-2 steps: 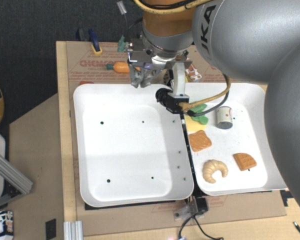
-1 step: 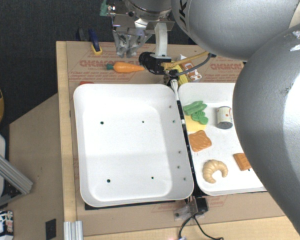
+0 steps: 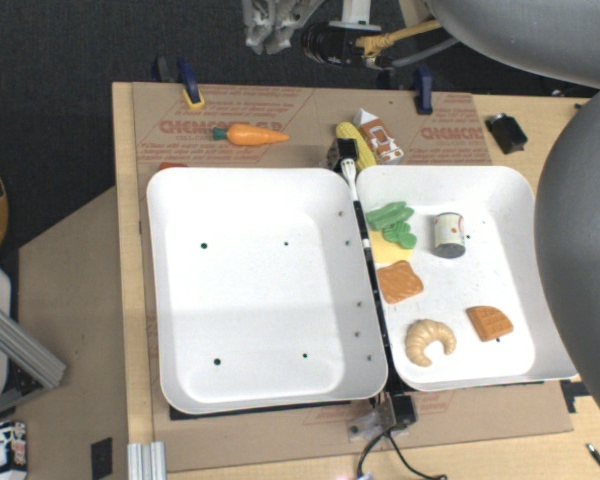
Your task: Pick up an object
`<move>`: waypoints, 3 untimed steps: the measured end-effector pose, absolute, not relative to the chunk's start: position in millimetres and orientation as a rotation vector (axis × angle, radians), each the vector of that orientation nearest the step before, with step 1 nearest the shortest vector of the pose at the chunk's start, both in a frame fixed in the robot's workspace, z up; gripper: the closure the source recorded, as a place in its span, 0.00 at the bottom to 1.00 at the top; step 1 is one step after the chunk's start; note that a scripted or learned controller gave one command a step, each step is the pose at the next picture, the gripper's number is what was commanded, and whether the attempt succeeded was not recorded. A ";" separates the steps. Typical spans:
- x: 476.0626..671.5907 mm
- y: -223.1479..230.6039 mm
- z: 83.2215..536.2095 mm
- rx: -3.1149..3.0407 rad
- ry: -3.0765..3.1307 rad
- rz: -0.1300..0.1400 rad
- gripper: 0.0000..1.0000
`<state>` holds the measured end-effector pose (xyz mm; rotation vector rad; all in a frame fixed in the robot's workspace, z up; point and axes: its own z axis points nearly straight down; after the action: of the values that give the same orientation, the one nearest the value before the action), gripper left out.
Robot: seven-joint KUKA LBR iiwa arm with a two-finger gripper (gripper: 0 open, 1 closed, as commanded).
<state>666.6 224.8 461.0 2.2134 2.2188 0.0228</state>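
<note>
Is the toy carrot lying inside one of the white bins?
No, the toy carrot lies on the cardboard board behind the left bin, outside both bins.

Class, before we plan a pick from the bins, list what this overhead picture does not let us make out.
- Gripper: camera view, top edge crops it and it is blurred; finger state unclear.
- Yellow piece in the right bin: partly covered by the green toy and the toast-like piece.
- Can: label too small to read.
- Packet behind the bins: print too small.
</note>
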 end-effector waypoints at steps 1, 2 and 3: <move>665.8 224.6 542.0 2.215 2.219 0.018 1.00; 666.1 225.6 546.7 2.216 2.223 0.008 1.00; 666.2 226.6 557.3 2.212 2.223 0.014 1.00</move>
<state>666.2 226.6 557.3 2.2121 2.2234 0.0138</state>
